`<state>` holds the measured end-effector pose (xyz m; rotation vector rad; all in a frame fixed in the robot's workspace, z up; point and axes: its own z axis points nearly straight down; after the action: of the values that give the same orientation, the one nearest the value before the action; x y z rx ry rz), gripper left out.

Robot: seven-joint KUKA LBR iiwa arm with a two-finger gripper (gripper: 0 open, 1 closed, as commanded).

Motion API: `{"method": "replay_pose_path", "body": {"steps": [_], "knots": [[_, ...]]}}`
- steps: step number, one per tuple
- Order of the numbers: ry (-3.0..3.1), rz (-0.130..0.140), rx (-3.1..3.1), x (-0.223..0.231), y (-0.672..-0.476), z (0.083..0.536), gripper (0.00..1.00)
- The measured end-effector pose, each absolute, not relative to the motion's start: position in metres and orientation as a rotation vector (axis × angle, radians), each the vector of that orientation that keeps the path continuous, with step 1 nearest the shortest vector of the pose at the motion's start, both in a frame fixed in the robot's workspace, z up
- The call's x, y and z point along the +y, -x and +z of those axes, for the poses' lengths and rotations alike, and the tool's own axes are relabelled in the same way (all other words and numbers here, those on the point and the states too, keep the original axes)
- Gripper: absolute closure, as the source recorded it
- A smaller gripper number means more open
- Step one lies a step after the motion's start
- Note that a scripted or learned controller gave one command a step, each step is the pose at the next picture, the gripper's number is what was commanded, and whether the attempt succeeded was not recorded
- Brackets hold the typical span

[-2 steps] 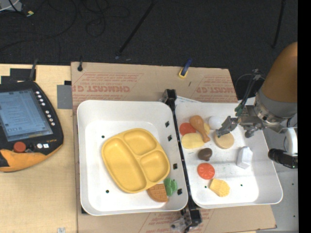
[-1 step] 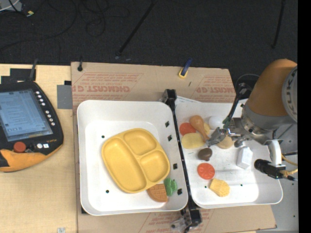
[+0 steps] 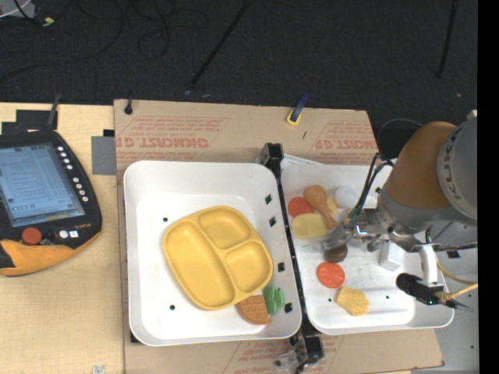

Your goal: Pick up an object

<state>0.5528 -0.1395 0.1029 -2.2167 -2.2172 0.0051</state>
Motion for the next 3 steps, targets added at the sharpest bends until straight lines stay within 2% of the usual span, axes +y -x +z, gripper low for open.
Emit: {"method": "replay_pose_path", "body": {"steps": [1, 2, 3], "knots": [[2.22, 0.003, -2.216, -0.138, -0.552, 0.086, 0.0], [2.229, 0.001, -2.21, -0.14, -0.553, 0.098, 1.0], [2.223, -0.001, -2.221, -0.14, -0.562, 0.145, 1.0]]}}
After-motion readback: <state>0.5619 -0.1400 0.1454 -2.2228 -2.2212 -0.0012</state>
